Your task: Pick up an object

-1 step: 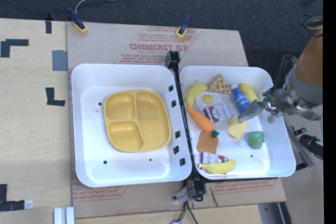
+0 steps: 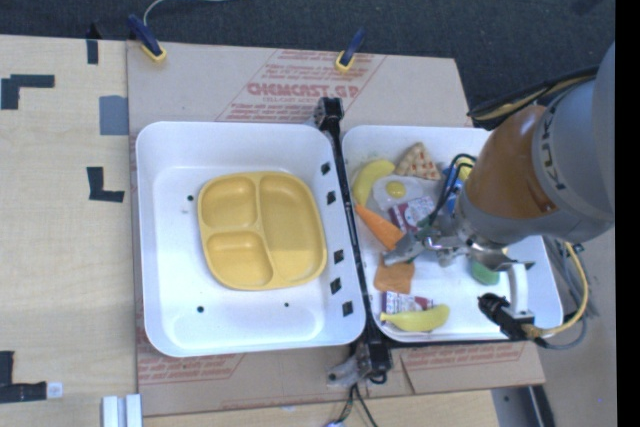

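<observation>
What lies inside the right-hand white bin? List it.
In the right-hand white bin: a yellow banana, an orange carrot, a fried egg toy, a waffle wedge, a brown toast square and a green piece. The grey arm covers whatever lies beneath it.

Yellow divided tray (image 2: 262, 229) in left bin (image 2: 160, 245); two yellow clamps (image 2: 147, 37) on cardboard sheet (image 2: 290, 90).

The right bin (image 2: 545, 300) holds a crowded heap of toy food: a carrot (image 2: 377, 226) lying slantwise near the divider, a fried egg (image 2: 396, 188) and a yellow lemon-like piece (image 2: 368, 179) above it, and a waffle wedge (image 2: 419, 161) at the top. Lower down lie an orange cracker-like square (image 2: 396, 277), a banana (image 2: 418, 319) flat along the front wall, and a green piece (image 2: 486, 272) partly hidden by the arm.
</observation>
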Robot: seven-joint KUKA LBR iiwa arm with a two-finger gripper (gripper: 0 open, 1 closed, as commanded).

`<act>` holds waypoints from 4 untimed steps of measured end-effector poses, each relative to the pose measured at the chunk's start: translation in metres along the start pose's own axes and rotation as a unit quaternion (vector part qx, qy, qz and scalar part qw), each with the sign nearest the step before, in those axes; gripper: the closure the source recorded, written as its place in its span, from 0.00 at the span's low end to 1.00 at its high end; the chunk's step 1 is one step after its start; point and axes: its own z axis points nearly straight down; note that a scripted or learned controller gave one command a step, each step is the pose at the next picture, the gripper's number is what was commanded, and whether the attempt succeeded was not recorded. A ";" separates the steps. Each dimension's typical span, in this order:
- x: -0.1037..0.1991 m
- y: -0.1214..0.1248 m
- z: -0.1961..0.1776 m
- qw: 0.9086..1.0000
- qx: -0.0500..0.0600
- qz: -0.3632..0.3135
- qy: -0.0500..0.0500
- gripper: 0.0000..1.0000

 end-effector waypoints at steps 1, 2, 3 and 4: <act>0.000 0.001 -0.010 1.000 -0.001 0.000 0.000 1.00; 0.067 0.016 -0.097 1.000 0.002 0.000 0.000 1.00; 0.041 0.074 -0.167 1.000 0.001 0.001 -0.002 1.00; 0.041 0.073 -0.166 1.000 0.002 0.001 -0.002 0.00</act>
